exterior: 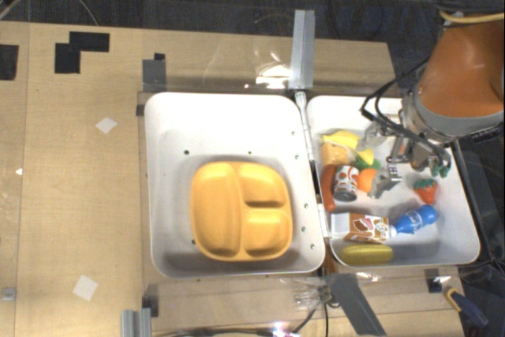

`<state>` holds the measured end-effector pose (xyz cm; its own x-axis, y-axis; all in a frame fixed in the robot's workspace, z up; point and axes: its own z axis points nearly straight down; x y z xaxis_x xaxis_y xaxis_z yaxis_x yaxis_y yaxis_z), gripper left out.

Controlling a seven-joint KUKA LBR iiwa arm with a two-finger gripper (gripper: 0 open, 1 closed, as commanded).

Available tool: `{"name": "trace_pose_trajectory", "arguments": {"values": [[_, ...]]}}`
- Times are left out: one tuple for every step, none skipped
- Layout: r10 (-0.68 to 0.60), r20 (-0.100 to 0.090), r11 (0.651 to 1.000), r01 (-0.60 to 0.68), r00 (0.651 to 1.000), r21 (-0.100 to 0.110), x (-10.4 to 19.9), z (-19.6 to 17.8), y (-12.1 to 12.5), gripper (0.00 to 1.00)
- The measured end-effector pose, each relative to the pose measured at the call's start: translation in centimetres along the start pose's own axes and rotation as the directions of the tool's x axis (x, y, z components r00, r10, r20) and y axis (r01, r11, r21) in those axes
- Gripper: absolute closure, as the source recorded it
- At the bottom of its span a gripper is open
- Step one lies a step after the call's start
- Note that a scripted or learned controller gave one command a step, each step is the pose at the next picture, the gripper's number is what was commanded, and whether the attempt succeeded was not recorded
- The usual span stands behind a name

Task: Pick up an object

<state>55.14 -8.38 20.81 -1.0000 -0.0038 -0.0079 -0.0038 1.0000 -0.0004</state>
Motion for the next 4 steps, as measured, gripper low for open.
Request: {"name": "trace_pose_trajectory", "arguments": {"values": [[0.181,0.006,0.983,-0.181,0.983,0.0,1.9,9.9,-0.7,0.0],[0.401,0.015,0.916,-0.401,0.916,-0.005,-4.7,11.2,-0.5,0.0],[0.583,-0.01,0.813,-0.583,0.813,0.004,-8.6,11.4,-0.2,0.0],[0.802,-0.035,0.597,-0.802,0.596,0.023,-10.4,11.7,-0.7,0.0]]}}
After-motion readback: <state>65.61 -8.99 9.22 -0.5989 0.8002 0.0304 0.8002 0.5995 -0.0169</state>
